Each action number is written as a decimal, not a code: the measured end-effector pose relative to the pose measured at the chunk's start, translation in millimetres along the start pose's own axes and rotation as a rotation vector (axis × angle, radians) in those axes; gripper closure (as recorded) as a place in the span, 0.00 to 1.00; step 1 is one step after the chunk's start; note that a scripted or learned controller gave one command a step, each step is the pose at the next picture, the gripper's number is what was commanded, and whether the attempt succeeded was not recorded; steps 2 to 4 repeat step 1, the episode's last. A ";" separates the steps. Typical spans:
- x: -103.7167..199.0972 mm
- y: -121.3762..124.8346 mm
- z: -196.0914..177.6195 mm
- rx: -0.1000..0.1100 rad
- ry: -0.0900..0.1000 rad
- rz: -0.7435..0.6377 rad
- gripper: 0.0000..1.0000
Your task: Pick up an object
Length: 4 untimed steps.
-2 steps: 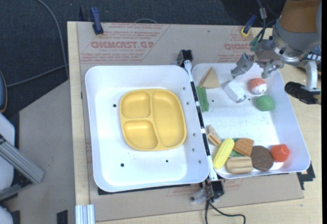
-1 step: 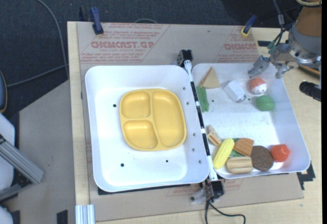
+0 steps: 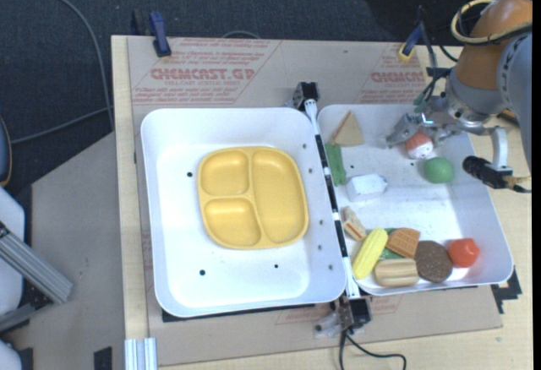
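**benchwatcher:** Ok, big stuff first. The bench (image 3: 254, 64) carries two white bins. The left bin (image 3: 169, 216) has a yellow divided plate (image 3: 252, 195) in it. The right bin (image 3: 486, 225) is where all the toy food sits. The arm (image 3: 494, 47) comes in from the right and is parked over the far right corner of that bin.

**graspnerd:** And the hand?

**benchwatcher:** The hand (image 3: 416, 133) hangs low at that corner, fingers pointing down and toward the left of the view. There's a small red and white thing (image 3: 418, 144) right at the fingertips. I can't tell how wide the fingers are or whether they've actually got hold of it, too much metal clutter there.

**graspnerd:** So that's the target?

**benchwatcher:** My guess, yeah. It's touching or almost touching the hand, basically straight under it. The green ball (image 3: 438, 170) is just beside it, a bit toward the near side and to the right. Everything else is farther off: the tan wedge (image 3: 347, 131) sits to the left along the far edge, the white lump (image 3: 368, 184) is mid-bin, and the corn (image 3: 369, 253), brown disc (image 3: 433, 261) and red tomato (image 3: 463, 252) are piled along the near edge, well apart from the hand.

**graspnerd:** So no sideways travel needed.

**benchwatcher:** Seems so. The red and white piece looks roundish, no obvious long axis, so the approach angle probably won't matter much. The green ball is close enough to get bumped, though.
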<state>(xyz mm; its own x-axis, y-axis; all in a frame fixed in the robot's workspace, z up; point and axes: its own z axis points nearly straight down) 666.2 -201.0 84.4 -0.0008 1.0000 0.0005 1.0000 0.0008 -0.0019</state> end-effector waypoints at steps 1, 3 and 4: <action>-0.3 1.0 -11.4 -0.003 -0.002 -0.001 1.00; -0.3 1.0 -11.4 -0.003 -0.002 -0.001 1.00; -0.3 1.0 -11.4 -0.003 -0.002 -0.001 1.00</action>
